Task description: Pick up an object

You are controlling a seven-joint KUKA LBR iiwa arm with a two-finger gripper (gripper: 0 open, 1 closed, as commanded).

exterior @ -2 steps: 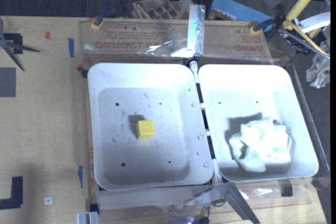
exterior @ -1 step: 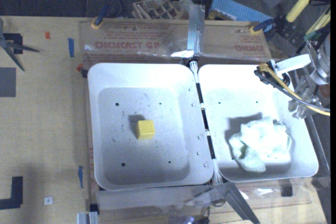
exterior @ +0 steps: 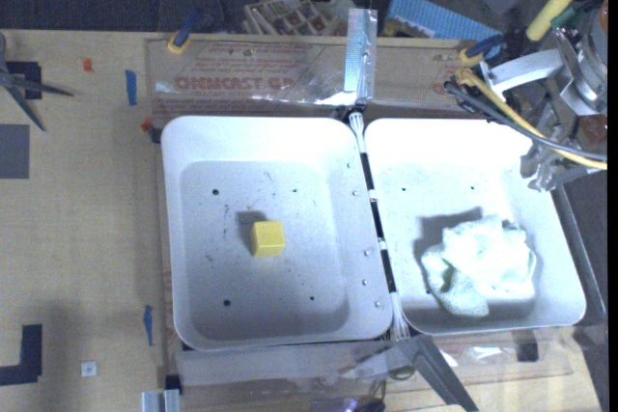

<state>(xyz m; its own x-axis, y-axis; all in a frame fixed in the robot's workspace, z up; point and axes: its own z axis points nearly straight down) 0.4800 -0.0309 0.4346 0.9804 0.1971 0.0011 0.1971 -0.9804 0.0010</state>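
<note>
A small yellow cube (exterior: 268,237) lies near the middle of the left bin (exterior: 193,150). A crumpled white cloth (exterior: 483,265) lies in the near half of the right bin (exterior: 435,150). The grey arm (exterior: 582,77) comes in at the upper right, and its gripper (exterior: 547,171) hangs over the far right rim of the right bin, up and to the right of the cloth and apart from it. I see nothing held in it. The gripper's tip is partly cut off by cables and the bin's edge.
A transparent wall with an upright metal post (exterior: 361,53) stands behind the bins. Yellow and black cables (exterior: 502,101) trail from the arm across the right bin's far corner. Wooden bench top (exterior: 77,207) extends to the left.
</note>
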